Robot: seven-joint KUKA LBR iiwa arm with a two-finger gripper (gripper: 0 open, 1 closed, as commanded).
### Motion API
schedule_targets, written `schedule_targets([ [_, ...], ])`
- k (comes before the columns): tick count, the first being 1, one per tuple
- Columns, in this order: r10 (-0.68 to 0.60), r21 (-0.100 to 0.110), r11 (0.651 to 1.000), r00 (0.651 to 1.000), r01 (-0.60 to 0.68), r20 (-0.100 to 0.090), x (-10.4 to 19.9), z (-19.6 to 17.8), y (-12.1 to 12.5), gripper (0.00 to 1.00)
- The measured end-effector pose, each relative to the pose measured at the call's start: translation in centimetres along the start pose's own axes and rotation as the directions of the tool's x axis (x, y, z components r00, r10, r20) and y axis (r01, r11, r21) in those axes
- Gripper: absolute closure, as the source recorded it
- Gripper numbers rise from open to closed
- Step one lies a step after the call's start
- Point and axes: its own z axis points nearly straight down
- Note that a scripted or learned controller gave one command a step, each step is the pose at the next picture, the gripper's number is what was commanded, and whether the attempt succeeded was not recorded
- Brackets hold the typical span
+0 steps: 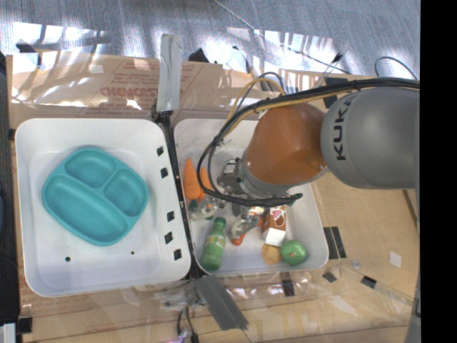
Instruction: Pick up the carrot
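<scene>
Hand [239,206] low inside right bin [314,231], grip state cannot tell, wrist blocks it. Carrot [191,180] lies just left of hand along bin's left wall. Green bottle [213,244] below carrot; green apple [293,251] further right. Teal plate [95,195] in left bin [28,213].

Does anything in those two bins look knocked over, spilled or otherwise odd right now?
Nothing looks spilled or damaged. The green bottle lies on its side in the right bin, near the carrot along that bin's left wall. The teal plate sits flat in the left bin.
</scene>
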Motion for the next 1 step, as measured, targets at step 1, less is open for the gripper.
schedule_targets([
  [1, 0.052, -0.004, 0.999, 0.999, -0.052, -0.003, -1.69, 0.11, -3.61, 0.00],
])
